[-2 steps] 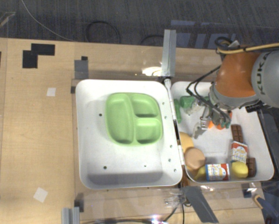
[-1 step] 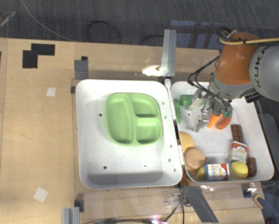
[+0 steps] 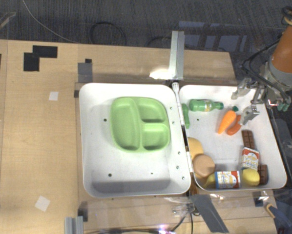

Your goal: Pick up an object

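My gripper (image 3: pixel 247 101) hangs over the far right part of the right bin (image 3: pixel 278 152), below the arm's orange band. It stands open, one finger toward the bin's back wall and one just right of an orange carrot (image 3: pixel 226 122), with nothing between them. Left of it, a green bottle (image 3: pixel 205 105) lies on its side by the back wall. A brown chocolate bar (image 3: pixel 248 139) lies just in front of the gripper. At the bin's front sit a small carton (image 3: pixel 250 157), a yellow lemon (image 3: pixel 251 177), a labelled can (image 3: pixel 227 179) and a round brown bun (image 3: pixel 203 165).
The left bin (image 3: pixel 94 145) holds a green divided plate (image 3: pixel 138 123). A metal divider post (image 3: pixel 177 57) rises behind the wall that the bins share. Cables run beside the arm at the right. Wooden bench (image 3: pixel 33 140) spreads out to the left.
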`<move>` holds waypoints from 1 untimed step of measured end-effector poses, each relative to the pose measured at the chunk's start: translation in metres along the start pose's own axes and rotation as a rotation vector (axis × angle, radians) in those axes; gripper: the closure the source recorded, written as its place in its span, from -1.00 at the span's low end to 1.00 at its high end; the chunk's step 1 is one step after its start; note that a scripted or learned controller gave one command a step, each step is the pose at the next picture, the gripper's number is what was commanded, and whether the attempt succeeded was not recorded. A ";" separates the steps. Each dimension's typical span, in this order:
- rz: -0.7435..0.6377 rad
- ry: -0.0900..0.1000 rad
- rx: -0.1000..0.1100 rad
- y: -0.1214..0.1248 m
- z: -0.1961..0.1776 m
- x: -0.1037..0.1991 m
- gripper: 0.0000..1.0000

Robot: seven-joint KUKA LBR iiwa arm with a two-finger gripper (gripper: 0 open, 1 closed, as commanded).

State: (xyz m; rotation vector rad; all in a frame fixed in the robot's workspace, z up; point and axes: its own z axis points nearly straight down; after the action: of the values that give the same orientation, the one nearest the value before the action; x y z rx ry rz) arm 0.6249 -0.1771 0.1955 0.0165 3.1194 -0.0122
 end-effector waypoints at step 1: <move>-0.084 0.006 -0.006 0.011 0.105 0.001 -1.00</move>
State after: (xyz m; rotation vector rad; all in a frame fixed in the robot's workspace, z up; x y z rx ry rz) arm 0.6263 -0.1667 0.0902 -0.1141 3.1235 -0.0044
